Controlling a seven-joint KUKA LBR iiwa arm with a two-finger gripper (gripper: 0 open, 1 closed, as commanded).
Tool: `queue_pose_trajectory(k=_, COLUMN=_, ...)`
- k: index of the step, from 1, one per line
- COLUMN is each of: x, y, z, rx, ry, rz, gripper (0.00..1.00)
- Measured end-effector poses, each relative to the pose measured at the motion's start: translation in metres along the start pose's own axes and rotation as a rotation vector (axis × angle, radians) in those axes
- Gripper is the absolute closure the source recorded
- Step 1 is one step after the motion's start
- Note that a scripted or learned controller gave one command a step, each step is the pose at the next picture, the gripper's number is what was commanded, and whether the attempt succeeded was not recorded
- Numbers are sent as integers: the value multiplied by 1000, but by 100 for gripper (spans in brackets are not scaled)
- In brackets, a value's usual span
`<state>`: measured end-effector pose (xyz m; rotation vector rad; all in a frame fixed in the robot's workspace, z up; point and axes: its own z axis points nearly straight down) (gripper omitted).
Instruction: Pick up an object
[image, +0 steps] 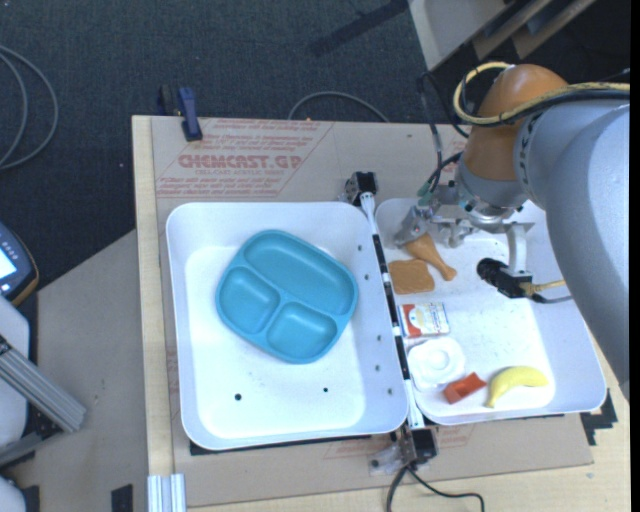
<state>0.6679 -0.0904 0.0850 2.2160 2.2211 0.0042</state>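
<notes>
Currently the gripper (437, 222) is low over the far left corner of the right bin (570, 330). Finger state: cannot tell, wrist blocks the view. Likely target is the orange wedge-shaped piece (432, 256), just under and beside the tool, touching the tan toast-like piece (410, 275).

Risks, as judged:
- wedge lies flat, so the tool may close above it
- it lies near the bin wall, so collision is possible
- the neighbouring piece may get dragged along

Orientation: the wedge's long axis runs diagonally, from far-left near the gripper down to near-right; narrower end points near-right.
</notes>
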Motion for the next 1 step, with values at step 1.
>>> queue_pose_trajectory(k=1, x=0, y=0, z=-11, rx=-2, ry=-1, rz=0, gripper=100)
